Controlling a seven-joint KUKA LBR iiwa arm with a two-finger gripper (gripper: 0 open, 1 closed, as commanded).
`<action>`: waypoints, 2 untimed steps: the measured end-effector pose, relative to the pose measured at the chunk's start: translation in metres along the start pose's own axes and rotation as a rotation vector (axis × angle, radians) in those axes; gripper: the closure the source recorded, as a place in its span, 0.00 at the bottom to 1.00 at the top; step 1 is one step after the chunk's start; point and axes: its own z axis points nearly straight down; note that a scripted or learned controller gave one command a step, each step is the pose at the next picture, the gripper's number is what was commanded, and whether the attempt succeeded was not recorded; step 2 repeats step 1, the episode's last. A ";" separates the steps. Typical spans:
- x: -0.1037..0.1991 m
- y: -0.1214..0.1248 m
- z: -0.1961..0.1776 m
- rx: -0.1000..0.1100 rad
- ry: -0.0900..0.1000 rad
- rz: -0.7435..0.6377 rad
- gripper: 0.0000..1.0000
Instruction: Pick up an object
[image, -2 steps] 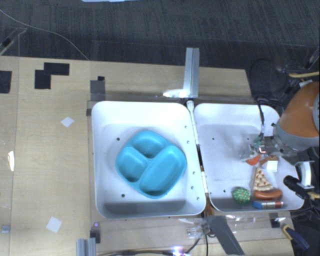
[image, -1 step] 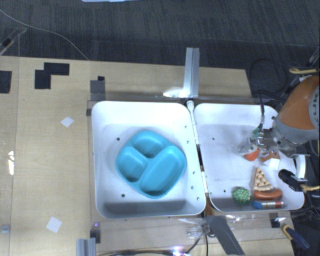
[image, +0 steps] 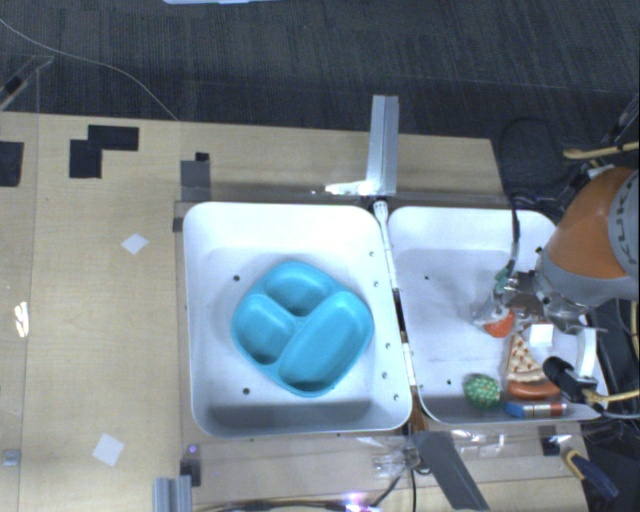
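Wooden bench, blue tray in left bin

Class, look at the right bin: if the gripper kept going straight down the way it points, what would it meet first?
Probably the small orange-red object just under the gripper; failing that, the right bin floor. Depth is hard to judge.

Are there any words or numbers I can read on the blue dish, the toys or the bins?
None can be read in the camera view.
Blue divided dish: plain, no writing.
Two white bins: plain, no labels.
Pizza slice toy, green ball, marker-like stick: any print is too small to read.
Black shapes on the bench: blocks, not letters.
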 end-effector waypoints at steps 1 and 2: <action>0.038 0.013 -0.109 -0.003 -0.001 -0.075 1.00; 0.038 0.013 -0.109 -0.003 -0.001 -0.075 1.00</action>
